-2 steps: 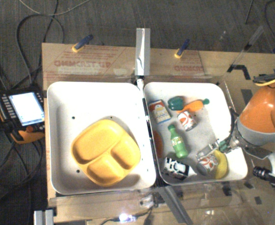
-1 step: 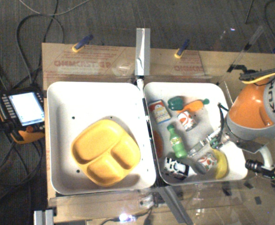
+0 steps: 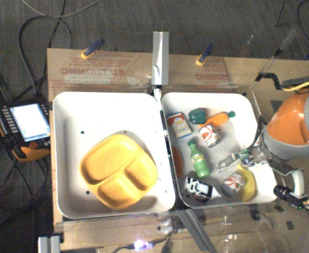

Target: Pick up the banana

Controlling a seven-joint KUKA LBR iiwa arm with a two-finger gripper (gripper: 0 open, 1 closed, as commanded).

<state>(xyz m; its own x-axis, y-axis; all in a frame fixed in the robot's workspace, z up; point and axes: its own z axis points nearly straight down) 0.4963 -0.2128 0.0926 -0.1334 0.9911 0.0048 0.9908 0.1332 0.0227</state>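
Gripper [image 3: 237, 160] in right bin [image 3: 249, 100], finger state indeterminable. Banana [image 3: 249, 184] just below-right of tool, touching red-white can [image 3: 234, 183]. Approach from banana's free outer side; avoid can.

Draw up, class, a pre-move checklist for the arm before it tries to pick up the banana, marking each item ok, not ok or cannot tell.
1. Banana located, in the right bin at its lower right corner: ok.
2. Banana free of neighbours: not ok; a red and white can lies against it and covers part of it.
3. Gripper over the banana: not ok; it sits a little above and left of it in the camera view.
4. Finger opening fit for the banana: cannot tell; the fingers are too small and cluttered to read.
5. Green bottle out of the way: ok; it lies left of the gripper, apart from the banana.
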